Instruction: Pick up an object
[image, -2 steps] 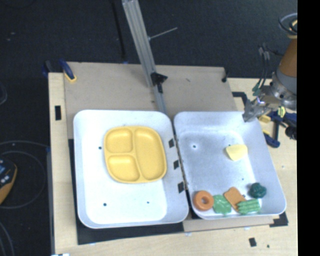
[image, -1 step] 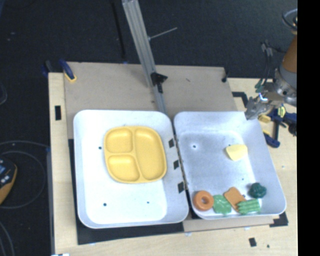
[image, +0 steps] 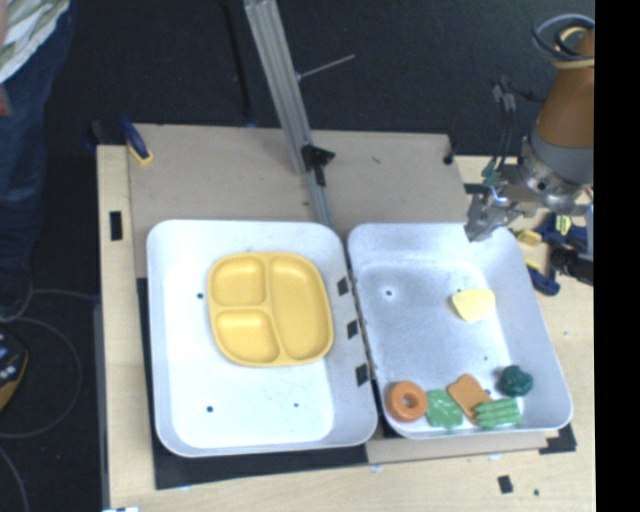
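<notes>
The right bin (image: 420, 262) holds a pale yellow piece (image: 473, 303) near its middle right. Along its front edge lie an orange ring (image: 406, 400), a light green lump (image: 443, 410), an orange-brown block (image: 466, 392), a green ridged piece (image: 497, 412) and a dark green lump (image: 515, 380). My gripper (image: 484, 221) hangs over the bin's back right corner, well behind the yellow piece and apart from it. Nothing shows between its fingers. The arm comes in from the upper right.
The left bin (image: 180, 330) carries a yellow three-compartment plate (image: 270, 307). A grey metal pole (image: 285, 95) slants down to the back edge between the bins. Blue and yellow clamps (image: 552, 262) sit beside the right bin's right edge.
</notes>
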